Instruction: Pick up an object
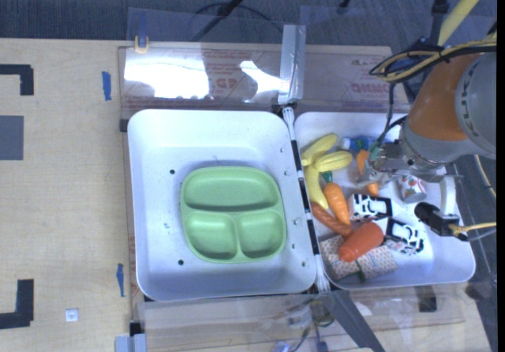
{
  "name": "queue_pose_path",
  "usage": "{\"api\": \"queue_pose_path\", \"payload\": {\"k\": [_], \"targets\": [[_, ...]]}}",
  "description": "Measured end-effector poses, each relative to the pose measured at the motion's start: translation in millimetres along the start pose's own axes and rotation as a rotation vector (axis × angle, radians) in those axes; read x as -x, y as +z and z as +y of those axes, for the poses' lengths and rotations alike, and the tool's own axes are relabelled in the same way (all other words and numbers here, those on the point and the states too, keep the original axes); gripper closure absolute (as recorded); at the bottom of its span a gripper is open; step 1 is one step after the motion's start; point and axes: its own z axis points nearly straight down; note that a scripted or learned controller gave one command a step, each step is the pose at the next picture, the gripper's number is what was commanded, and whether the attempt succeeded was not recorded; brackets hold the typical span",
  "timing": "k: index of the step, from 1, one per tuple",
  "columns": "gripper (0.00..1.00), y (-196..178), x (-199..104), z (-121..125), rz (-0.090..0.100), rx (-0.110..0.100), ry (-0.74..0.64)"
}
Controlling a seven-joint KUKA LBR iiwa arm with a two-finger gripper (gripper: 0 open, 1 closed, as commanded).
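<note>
Nearest us, the right bin is packed along its front edge: a red-orange vegetable on a patterned cloth, black-and-white toys just behind. Carrots and bananas hug the divider. The gripper hangs above the clutter; its opening, I cannot tell. Left bin: green tray, open margins around.

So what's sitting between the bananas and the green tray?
Camera view: no object, just bare white floor of the left bin and the two bins' meeting rims, between the bananas and the green tray.
</note>
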Motion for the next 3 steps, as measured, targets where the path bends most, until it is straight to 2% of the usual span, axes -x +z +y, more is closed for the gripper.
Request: {"api": "queue_pose_path", "payload": {"k": [1,2,3], "targets": [[1.00,-86.8,-47.1,-24.2,0.002,-0.008,-0.034],[1.00,-86.6,-102.8,-0.7,0.001,-0.007,0.066],[1.00,-104.5,-146.4,-17.1,0.001,-0.008,0.154]]}}
